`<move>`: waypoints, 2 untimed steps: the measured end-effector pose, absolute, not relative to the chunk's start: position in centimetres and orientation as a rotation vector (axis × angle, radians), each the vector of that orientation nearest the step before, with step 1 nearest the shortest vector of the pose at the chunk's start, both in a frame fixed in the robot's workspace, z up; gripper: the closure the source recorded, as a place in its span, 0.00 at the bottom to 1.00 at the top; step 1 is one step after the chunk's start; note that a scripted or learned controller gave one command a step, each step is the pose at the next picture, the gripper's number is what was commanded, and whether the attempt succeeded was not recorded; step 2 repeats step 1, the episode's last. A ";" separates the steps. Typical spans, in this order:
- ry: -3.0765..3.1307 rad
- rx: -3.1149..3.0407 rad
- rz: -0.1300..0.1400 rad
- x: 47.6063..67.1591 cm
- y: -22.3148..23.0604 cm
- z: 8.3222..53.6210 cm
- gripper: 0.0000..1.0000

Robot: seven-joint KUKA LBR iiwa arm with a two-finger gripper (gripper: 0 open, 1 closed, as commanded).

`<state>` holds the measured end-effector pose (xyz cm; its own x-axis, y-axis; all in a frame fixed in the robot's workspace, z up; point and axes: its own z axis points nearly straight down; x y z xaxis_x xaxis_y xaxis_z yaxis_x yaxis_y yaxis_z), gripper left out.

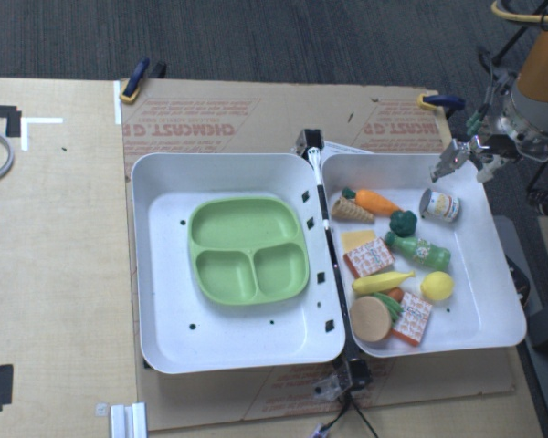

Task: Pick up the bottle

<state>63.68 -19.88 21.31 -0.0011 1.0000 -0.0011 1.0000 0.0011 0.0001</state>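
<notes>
The green bottle (419, 250) lies on its side in the middle of the right bin (493, 245), its neck pointing up-left toward a dark green broccoli piece (403, 223). My gripper (463, 167) hovers over the bin's far right corner, well above and to the right of the bottle. Its fingers (443, 165) are spread open with nothing between them. A small silver can (440, 206) lies just below the gripper, between it and the bottle.
Packed around the bottle are a carrot (376, 202), a cone (350, 210), a cheese slice (358, 241), a red box (371, 257), a banana (381, 282), a lemon (437, 286) and a burger (371, 319). The left bin (155, 272) holds a green divided plate (248, 249).
</notes>
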 end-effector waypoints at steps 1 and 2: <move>2.224 2.215 -0.002 63.7 -19.9 22.3 1.00; 2.224 2.215 -0.002 63.7 -19.9 22.3 1.00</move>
